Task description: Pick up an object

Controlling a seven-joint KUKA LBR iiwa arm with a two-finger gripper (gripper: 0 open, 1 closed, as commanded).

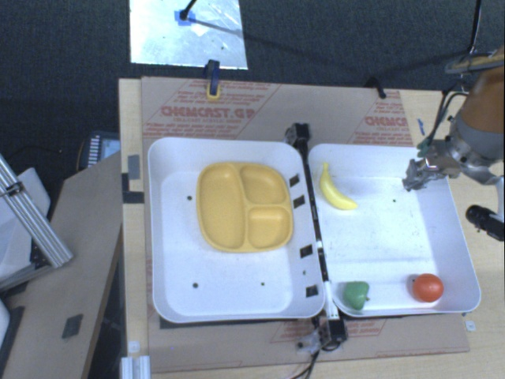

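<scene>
Hovering at about two o'clock over the right bin point(442, 235), the gripper point(416, 176) hangs above bare white floor, and whether its fingers are open or shut cannot be told. In that bin a banana point(334, 190) lies at ten o'clock, a green pepper point(356, 294) at seven o'clock, and an orange-red tomato point(427, 287) at five o'clock. The left bin point(170, 235) holds a yellow divided plate point(243, 206) at its centre.

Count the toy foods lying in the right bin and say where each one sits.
3. The yellow banana lies near the right bin's far left corner. The green pepper sits at its near left corner. The orange-red tomato sits near its near right corner. Nothing looks hidden.
</scene>
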